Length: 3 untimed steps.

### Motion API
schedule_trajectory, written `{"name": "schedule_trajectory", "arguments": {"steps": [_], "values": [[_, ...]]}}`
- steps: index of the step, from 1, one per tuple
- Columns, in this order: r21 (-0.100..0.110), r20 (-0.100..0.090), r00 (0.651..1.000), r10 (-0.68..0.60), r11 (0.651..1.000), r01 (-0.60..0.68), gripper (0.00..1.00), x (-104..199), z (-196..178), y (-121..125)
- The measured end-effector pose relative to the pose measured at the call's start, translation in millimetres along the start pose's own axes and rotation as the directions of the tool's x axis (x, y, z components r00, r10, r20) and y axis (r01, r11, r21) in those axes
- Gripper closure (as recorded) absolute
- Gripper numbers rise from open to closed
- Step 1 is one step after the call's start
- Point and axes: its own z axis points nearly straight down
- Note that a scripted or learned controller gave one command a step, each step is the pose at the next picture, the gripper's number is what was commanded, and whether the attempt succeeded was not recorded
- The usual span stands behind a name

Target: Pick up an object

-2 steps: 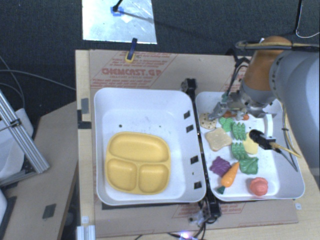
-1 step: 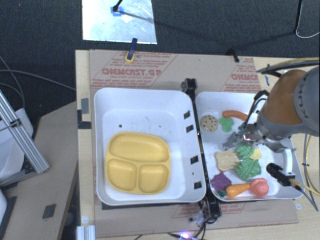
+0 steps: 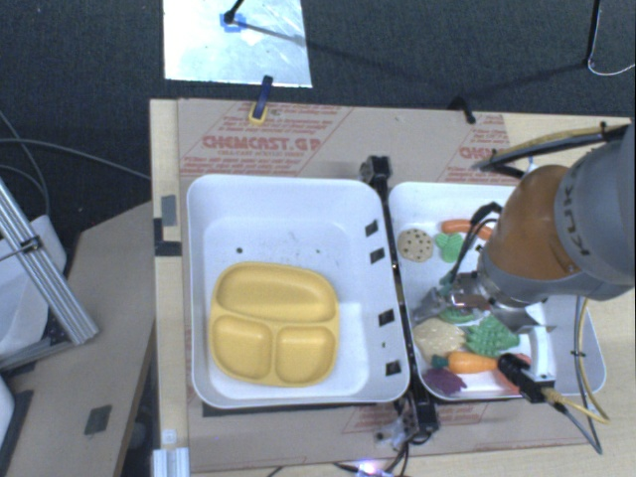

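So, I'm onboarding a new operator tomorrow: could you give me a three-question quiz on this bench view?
1. True or false: the yellow three-compartment plastic tray lies in the left white bin.
2. Which bin does the grey arm's two-finger gripper hang over? A) left B) right C) neither
3. Fill in: the round beige cookie with dark spots lies in the right white bin, near the ____ between the two bins.

Key: 1 true. 2 B. 3 divider.
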Motion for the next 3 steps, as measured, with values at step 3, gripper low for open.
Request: {"name": "schedule_trajectory", "arguments": {"steps": [3], "values": [[-0.008,0.002,1.000,-0.002,1.000,0.002,1.00,88.8,-163.3,22.8]]}}
